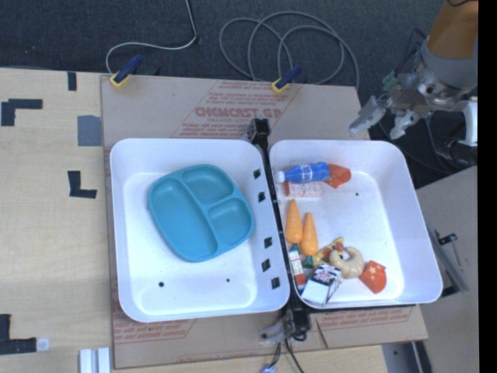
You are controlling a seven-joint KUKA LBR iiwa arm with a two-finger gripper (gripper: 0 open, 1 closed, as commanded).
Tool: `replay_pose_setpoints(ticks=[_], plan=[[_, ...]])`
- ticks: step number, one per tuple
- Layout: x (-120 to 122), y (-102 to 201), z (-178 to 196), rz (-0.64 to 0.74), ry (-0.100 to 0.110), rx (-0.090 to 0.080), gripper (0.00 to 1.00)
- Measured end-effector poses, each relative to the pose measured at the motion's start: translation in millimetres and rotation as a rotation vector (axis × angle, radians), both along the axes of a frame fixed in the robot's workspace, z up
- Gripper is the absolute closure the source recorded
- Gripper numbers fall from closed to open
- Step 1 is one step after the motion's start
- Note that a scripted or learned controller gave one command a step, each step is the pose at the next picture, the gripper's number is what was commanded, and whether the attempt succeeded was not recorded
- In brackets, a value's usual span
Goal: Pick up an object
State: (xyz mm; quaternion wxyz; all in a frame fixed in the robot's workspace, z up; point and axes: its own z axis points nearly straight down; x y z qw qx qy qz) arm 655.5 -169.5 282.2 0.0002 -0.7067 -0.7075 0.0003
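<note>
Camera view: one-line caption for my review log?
Gripper open above the right bin's far edge; blue tray in the left bin.

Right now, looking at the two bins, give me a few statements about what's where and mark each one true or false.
1. The blue divided plate lies in the left bin. True.
2. The two carrots lie in the left bin. False: they are in the right bin, near the divider.
3. The gripper is above the bench outside the bins, beyond the right bin's far corner. True.
4. The gripper holds the blue-capped bottle. False: the bottle lies in the right bin, apart from the gripper.
</note>
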Motion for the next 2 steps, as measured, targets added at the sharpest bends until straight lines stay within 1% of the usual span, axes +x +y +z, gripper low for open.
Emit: replay_pose_setpoints(ticks=[1, 2], plan=[[-31, -11, -142, -0.001, 0.004, 0.001, 0.0], [14, -20, -195, 0.0, -0.002, -0.002, 0.0]])
